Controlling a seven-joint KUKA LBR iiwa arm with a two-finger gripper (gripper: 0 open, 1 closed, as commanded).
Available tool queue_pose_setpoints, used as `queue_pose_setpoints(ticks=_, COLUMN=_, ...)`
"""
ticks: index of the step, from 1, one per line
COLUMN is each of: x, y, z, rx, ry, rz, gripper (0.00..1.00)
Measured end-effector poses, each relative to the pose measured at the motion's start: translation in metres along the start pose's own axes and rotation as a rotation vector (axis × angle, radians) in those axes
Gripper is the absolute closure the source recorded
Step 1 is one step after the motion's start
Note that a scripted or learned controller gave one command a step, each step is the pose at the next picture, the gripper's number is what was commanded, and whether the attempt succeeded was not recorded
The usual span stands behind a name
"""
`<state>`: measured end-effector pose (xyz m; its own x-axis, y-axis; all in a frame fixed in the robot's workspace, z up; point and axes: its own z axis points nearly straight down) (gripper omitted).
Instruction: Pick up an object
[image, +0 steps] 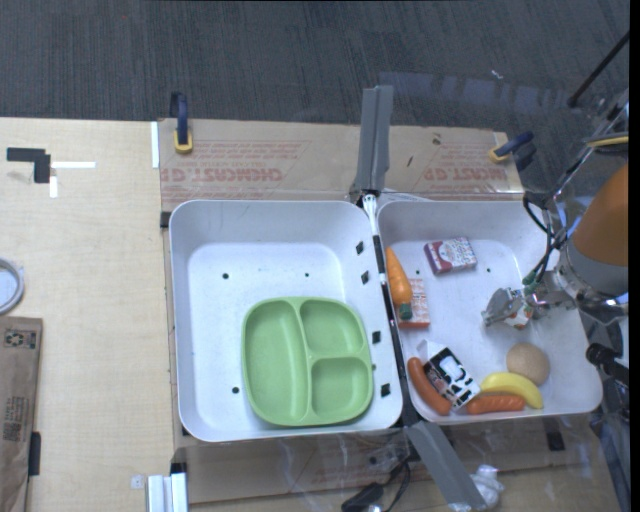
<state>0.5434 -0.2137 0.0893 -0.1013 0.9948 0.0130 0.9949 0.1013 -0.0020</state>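
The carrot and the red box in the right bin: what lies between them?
In the camera view, only bare white bin floor separates the carrot from the red box; they stand apart.

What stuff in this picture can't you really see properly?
- Gripper, camera view: too small and blurry to tell what it is doing.
- Red box: print too small to read.
- Black-and-white packet: covers part of the sausage.
- Arm: cut off by the right edge.
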Motion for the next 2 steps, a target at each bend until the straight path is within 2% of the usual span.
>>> queue_pose_setpoints(ticks=1, x=-0.006, y=-0.002, z=-0.007, rx=0.003, ry=-0.008, rz=0.007, gripper=1.0)
queue_pose_setpoints(ticks=2, x=0.034, y=0.112, z=-0.092, rx=0.001, ry=-0.014, rz=0.08, gripper=1.0)
